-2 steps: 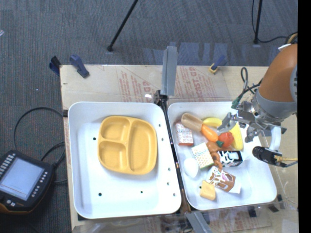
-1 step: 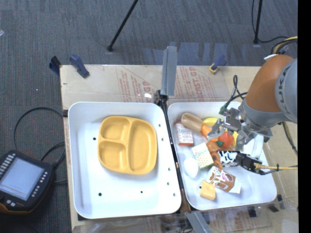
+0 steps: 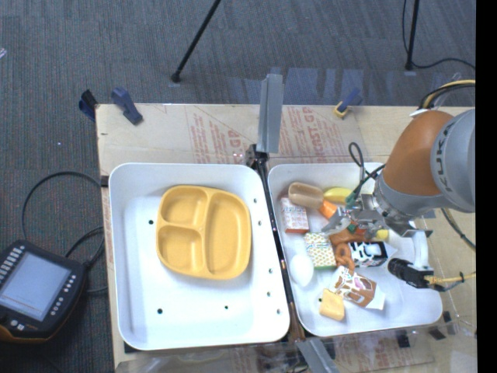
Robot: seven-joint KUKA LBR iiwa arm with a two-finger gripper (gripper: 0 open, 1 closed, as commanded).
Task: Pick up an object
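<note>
The right bin holds a heap of small items: a brown bread-like piece, a yellow fruit, a red and white packet, a green patterned block, a white egg, a yellow wedge, a brown and white packet and a black and white piece. My gripper hangs low over the middle of this heap, right above some orange pieces. The arm's grey and orange wrist covers the bin's far right part.
The left bin bears a yellow divided tray. A grey post rises at the far end of the wall between the bins. Cables run by the right bin's right rim. A teach pendant lies on the floor at left.
</note>
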